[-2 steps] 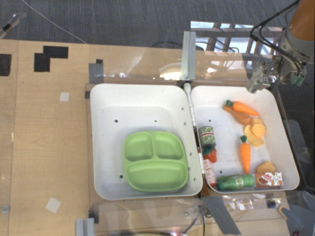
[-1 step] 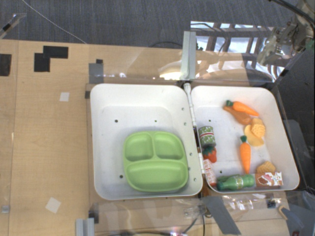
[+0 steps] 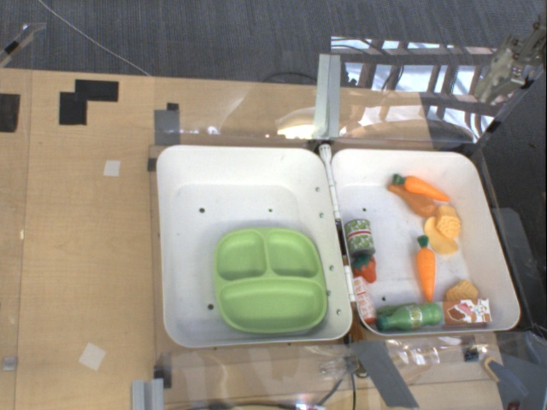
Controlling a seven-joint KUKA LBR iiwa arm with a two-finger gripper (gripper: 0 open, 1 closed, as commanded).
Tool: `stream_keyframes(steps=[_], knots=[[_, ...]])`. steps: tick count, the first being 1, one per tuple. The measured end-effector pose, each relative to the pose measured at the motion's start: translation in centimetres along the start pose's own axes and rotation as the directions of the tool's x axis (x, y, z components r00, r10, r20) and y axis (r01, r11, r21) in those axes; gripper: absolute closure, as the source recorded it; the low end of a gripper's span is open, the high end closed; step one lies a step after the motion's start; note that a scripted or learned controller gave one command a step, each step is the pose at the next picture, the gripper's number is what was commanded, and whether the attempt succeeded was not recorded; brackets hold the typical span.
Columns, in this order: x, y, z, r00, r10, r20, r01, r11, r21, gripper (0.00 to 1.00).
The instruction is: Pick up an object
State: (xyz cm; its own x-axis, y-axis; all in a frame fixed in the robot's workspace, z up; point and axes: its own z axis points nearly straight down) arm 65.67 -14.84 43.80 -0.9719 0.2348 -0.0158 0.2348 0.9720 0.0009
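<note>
A green plate (image 3: 270, 278) lay in the left bin (image 3: 184, 178). To its right, the other bin (image 3: 470, 178) held two carrots (image 3: 425, 266), a green bottle (image 3: 410, 316), a can (image 3: 358, 236), crackers (image 3: 444, 226) and a small carton (image 3: 467, 312). The gripper (image 3: 511, 62) hung far above and right of the plate, past that bin's corner; I cannot tell its state.

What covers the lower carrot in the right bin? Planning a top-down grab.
Nothing visible lies on the lower carrot. Crackers crowd its green end; a green bottle lies just beyond its tip.
</note>
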Motion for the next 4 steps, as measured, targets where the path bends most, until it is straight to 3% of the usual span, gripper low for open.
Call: stream_keyframes(steps=[1,4], knots=[[-1.8,-5.5,8.2,0.991,-0.131,-0.01,0.131,0.991,0.0,1.0],[-2.4,-5.0,3.5,0.99,-0.139,0.035,0.139,0.99,0.004,1.0]])
